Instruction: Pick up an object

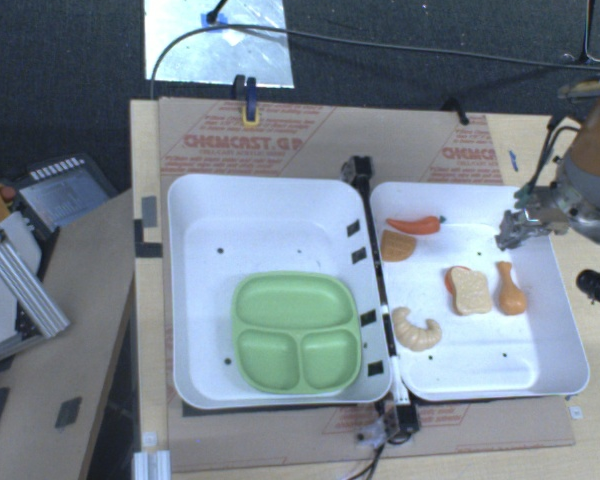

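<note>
Gripper (517,230): I see it at the right bin's upper right edge, hanging off the grey arm (590,173); nothing visibly between the fingers.
Jaw state: can't tell from here, the tip is too small and dark to read.
Chicken drumstick (510,290): just below the jaws, closest item, lying on the bin floor, apart from the tip.
Bread slice (469,290): below and left of the jaws, just beside the drumstick.
Red pepper (416,225): left of the jaws, about level with them, near the bin's back wall.
Orange half-round piece (397,246): left of the jaws, touching or just under the pepper.
Croissant-like piece (417,330): well below and left of the jaws.
Right bin (560,368): I've got all five food items in it.
Left bin (195,208): well left of the jaws.
Green divided plate (295,331): far left and below the jaws, in the left bin.
</note>
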